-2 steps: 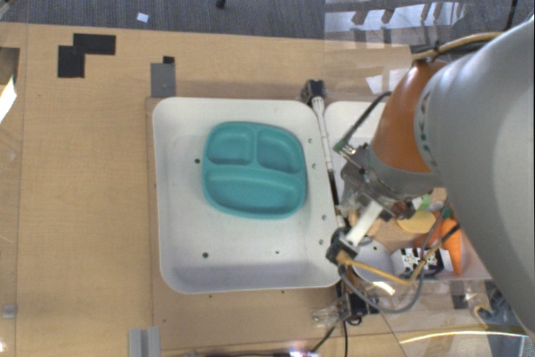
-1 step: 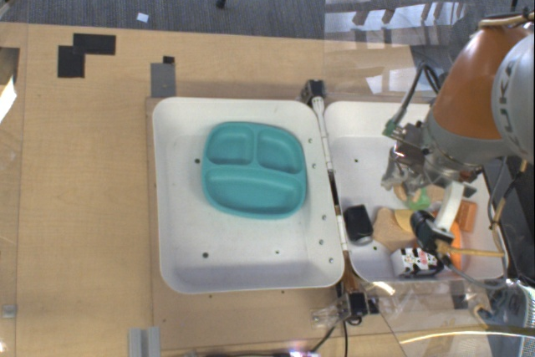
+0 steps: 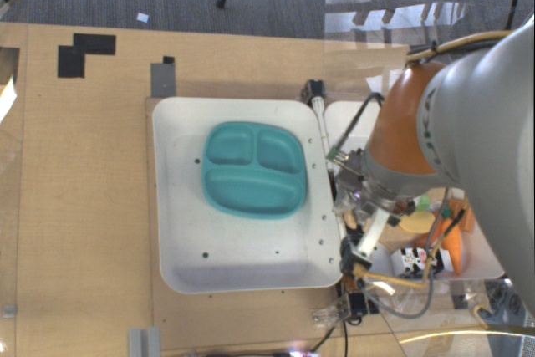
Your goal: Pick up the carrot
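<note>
Right bin [image 3: 401, 273] | carrot [image 3: 454, 245] upright (partly hidden by arm [image 3: 468, 121])

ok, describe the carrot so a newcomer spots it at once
Look at the right bin, mostly covered by the arm. Near its right edge, just under the arm, lies the carrot: an orange taper, unlike the pale yellow piece and the black-and-white item to its left.
</note>
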Tool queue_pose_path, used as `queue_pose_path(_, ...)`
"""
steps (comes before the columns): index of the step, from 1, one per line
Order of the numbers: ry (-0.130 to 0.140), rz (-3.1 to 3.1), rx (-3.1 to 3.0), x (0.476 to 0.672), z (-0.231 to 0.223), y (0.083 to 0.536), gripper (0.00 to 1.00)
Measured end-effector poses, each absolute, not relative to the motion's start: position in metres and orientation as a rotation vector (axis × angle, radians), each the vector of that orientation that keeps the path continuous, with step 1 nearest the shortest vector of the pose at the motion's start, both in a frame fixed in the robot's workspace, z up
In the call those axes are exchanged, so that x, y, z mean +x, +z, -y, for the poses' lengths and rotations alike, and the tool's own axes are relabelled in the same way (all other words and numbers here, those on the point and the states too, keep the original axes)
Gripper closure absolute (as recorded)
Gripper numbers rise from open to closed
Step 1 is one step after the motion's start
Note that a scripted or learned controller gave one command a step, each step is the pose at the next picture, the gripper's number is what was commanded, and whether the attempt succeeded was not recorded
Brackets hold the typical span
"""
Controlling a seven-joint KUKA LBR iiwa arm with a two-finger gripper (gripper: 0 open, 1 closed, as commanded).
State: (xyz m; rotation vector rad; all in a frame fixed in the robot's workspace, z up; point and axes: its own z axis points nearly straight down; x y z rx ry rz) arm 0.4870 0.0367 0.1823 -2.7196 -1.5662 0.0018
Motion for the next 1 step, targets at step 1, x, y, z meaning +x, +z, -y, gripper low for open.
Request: queue_pose_path(1, -0.010, 0.868, -3.021, 0.5530, -0.0445, 0.2257, 1.00)
